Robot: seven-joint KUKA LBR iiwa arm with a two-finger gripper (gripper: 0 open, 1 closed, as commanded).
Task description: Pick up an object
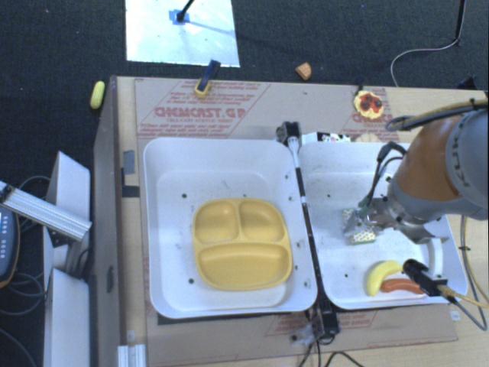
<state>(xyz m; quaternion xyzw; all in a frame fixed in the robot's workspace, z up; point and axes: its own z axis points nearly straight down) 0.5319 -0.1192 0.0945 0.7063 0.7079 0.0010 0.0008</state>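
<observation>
Bench w/ two white bins on dark carpet. Left bin (pixel 164 205) holds a yellow divided plate (pixel 243 243). In the right bin (pixel 336 197), a banana (pixel 380 275) and a red sausage-like item (pixel 399 285) are noted near the front edge. The gripper (pixel 359 224) is low over a small pale item (pixel 361 236), id. unclear. Finger state: cannot be told. Nothing is seen lifted; pick judged not yet done.

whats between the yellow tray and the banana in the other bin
In the camera view, the black divider where the two bins meet lies between the yellow tray and the banana. Past it is bare white bin floor.
</observation>
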